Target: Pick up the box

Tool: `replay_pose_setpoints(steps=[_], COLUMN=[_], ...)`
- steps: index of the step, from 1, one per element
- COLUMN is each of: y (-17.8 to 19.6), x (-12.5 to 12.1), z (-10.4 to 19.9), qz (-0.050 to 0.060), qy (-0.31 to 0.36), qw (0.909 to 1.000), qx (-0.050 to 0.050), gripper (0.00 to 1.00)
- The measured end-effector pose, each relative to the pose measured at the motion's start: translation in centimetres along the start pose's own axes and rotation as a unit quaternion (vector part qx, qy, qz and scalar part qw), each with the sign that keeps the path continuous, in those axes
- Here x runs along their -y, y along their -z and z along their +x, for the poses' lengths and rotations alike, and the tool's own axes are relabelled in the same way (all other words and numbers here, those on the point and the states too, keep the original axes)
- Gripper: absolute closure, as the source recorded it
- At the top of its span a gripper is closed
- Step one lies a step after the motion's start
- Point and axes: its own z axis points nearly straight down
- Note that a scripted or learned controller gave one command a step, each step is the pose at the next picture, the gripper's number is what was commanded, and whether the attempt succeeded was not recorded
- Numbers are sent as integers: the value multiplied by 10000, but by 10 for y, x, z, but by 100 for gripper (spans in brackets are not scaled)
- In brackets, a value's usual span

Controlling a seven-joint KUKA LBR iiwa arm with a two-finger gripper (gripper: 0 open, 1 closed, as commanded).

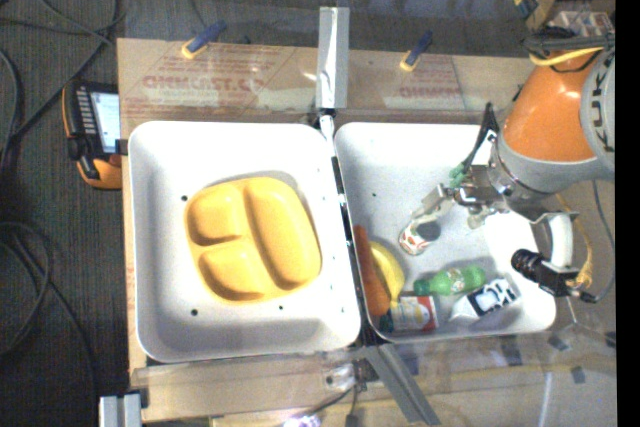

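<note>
A small red and white box [413,314] lies at the front edge of the right bin [400,150], next to a green bottle [451,281]. My gripper [433,209] reaches in from the right over the middle of that bin. It hangs just above and to the right of a small white and red object [415,237], well back from the box. Nothing can be seen held in it.
A yellow banana-like thing [389,268] and an orange-red stick [372,281] lie along the right bin's left wall. A black, white and blue packet [493,297] sits at the front right. A yellow divided tray [253,237] lies in the left bin [150,215].
</note>
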Motion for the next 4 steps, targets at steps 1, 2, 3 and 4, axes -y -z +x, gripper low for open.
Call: replay_pose_setpoints(steps=[1,2,3,4], y=[-103,-103,-103,-10], x=[7,-36,-63,-61], z=[10,26,21,45], qz=[-94,-86,-71,-7], qy=[-47,539,383,1558], qw=[9999,9985,9992,9878], qx=[21,24,15,24], gripper=[0,0,0,0])
